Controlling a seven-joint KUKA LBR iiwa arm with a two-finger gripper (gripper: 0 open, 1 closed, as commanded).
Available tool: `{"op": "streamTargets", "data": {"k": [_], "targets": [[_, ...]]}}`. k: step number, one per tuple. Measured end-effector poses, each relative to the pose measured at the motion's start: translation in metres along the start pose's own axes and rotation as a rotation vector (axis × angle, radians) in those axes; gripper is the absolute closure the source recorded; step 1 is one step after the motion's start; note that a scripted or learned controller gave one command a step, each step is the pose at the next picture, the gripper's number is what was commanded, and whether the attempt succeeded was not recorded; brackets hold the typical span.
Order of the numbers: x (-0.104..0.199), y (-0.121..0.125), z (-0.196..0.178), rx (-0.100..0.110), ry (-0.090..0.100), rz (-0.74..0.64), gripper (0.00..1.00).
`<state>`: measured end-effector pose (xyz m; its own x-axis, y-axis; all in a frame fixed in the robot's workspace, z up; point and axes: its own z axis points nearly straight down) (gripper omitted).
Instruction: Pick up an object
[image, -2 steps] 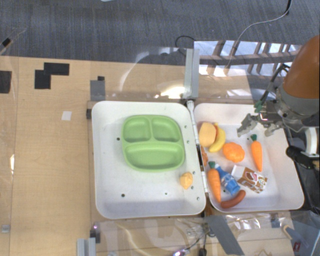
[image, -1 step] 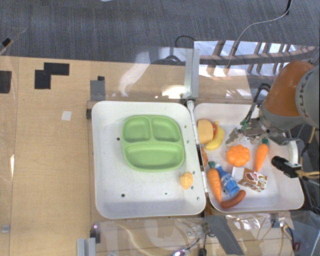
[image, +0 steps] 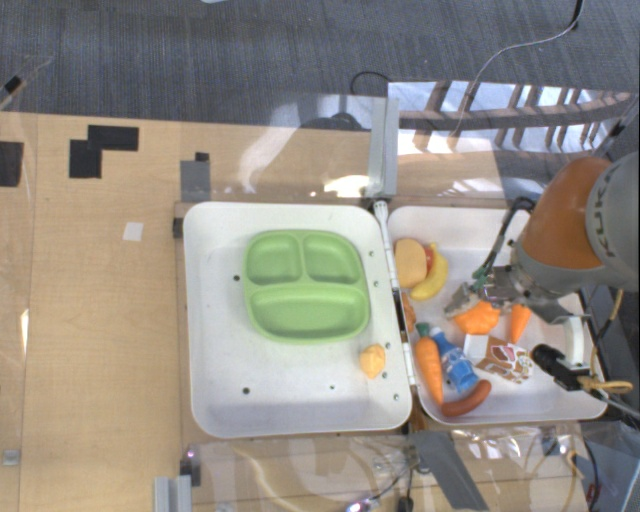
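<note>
My gripper (image: 478, 297) hangs low in the right bin (image: 560, 405), reaching in from the right under the orange wrist band. Its tip is right over an orange toy (image: 479, 319), touching or almost touching its top. A small carrot (image: 519, 322) stands just right of that toy. Left of the gripper are a peach-coloured fruit (image: 409, 262) and a banana (image: 433, 277). Nearer the front lie a long carrot (image: 429, 368), a blue bottle (image: 460, 369), a patterned card box (image: 506, 362) and a brown sausage (image: 467, 399).
The left bin (image: 215, 400) holds a green divided plate (image: 304, 285) and a small yellow lump (image: 372, 360) by its right wall. A metal divider post (image: 381, 150) stands behind the bins. The arm's body covers the right bin's far right side.
</note>
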<state>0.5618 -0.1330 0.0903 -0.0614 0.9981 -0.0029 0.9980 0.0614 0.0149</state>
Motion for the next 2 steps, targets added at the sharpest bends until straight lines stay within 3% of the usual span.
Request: {"op": "streamTargets", "data": {"k": [1,2], "targets": [[0.001,0.002,-0.011,-0.006,0.0,0.0,1.0],[0.071,0.012,-0.096,0.008,0.004,-0.186,1.0]]}}
